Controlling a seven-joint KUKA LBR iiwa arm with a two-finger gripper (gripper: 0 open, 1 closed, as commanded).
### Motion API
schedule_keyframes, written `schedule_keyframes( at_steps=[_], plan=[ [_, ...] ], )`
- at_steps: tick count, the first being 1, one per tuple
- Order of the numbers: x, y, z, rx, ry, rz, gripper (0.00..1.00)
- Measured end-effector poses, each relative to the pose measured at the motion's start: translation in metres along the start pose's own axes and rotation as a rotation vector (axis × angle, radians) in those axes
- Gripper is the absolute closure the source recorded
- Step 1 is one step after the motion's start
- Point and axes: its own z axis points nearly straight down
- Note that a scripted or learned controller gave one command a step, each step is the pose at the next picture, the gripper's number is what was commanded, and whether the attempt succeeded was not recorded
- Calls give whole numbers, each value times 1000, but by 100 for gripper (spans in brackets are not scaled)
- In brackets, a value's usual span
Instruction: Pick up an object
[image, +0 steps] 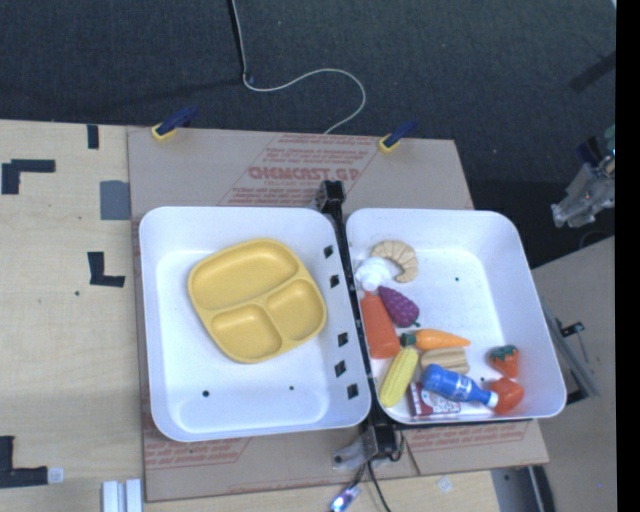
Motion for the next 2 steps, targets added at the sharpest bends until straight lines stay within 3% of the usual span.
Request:
schedule_keyframes(
  at_steps=[1,2],
  plan=[
    [-33,-31,49,1,1,-1,100],
    [-52,-29,35,-6,-1,-4,100]
  ],
)
